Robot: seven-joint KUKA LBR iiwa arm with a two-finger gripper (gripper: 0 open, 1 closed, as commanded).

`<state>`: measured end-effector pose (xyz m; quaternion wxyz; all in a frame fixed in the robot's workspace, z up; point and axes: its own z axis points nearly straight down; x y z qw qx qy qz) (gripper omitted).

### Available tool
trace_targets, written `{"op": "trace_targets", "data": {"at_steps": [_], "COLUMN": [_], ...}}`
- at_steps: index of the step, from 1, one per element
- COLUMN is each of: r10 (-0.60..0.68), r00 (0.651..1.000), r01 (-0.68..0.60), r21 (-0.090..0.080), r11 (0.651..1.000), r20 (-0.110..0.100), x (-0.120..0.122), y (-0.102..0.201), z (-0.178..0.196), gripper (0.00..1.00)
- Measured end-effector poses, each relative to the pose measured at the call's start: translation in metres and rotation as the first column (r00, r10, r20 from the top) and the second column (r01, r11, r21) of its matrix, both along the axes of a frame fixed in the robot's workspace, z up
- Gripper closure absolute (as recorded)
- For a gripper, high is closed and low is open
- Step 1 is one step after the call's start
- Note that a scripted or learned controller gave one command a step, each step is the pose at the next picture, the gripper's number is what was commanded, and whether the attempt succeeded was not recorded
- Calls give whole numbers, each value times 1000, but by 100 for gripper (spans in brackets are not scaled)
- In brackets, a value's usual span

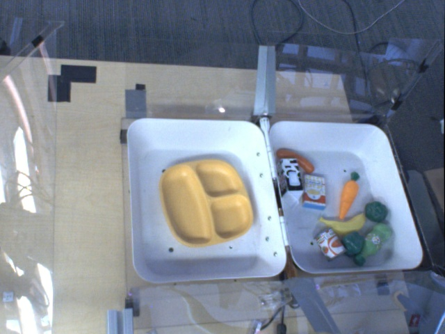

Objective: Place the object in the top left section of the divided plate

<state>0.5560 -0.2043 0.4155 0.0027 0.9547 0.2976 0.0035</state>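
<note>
While the yellow divided plate [206,202] lay in the left white bin [146,186], the toy foods lay together in the right white bin [375,145]: an orange carrot [348,195], a banana [344,223], a sausage [295,161], a small carton [314,191] and green vegetables [368,239]. The carrot lay just beside the carton, with the banana below it. Whether the gripper was spread or closed could not be told.
</note>
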Motion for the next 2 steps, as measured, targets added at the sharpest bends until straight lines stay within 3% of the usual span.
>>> {"op": "trace_targets", "data": {"at_steps": [1, 2], "r10": [-22, 260], "r00": [1000, 966], "r01": [22, -260], "r21": [3, 0], "r11": [1000, 966], "r20": [-7, -3], "x": [-69, -18], "y": [44, -1], "z": [-154, -99], "gripper": [100, 100]}}
